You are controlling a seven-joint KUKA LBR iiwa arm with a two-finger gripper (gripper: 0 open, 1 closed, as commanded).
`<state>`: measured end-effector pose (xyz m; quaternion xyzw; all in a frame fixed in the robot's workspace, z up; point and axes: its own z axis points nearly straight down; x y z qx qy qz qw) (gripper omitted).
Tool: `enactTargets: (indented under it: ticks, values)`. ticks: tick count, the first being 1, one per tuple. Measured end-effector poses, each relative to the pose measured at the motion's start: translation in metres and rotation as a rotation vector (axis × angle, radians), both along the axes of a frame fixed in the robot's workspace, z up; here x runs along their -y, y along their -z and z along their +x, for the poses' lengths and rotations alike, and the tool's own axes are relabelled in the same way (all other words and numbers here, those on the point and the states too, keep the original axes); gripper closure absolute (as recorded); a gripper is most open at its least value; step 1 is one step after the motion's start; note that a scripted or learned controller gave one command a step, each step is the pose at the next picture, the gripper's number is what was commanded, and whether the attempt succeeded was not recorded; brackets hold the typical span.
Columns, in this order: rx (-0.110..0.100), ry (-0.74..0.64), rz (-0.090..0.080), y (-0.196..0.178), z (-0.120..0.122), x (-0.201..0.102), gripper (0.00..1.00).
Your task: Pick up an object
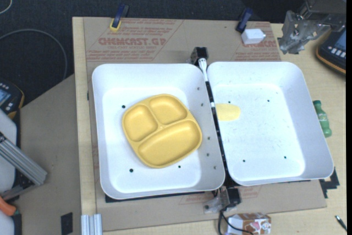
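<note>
— Yellow plate, three compartments, lies flat in the left bin nearest me. What's beyond it?

— I see a pale yellow piece at the right bin's left wall. Farther back, the gripper hangs outside the bins; whether it grips anything, I can't tell.

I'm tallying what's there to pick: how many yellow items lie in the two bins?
2. A yellow divided plate lies in the middle of the left bin. A small flat yellow piece lies in the right bin, against its left wall. Nothing looks hidden.
</note>
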<state>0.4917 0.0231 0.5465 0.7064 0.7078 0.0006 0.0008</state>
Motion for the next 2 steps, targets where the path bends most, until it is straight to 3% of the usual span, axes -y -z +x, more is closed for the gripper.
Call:
enactTargets:
  ticks: [1, 2]
  values:
    - [-0.017, 0.002, -0.001, 0.127, -0.014, -0.015, 1.0]
    - [-0.008, -0.001, 0.0, 0.151, -0.013, -0.035, 1.0]
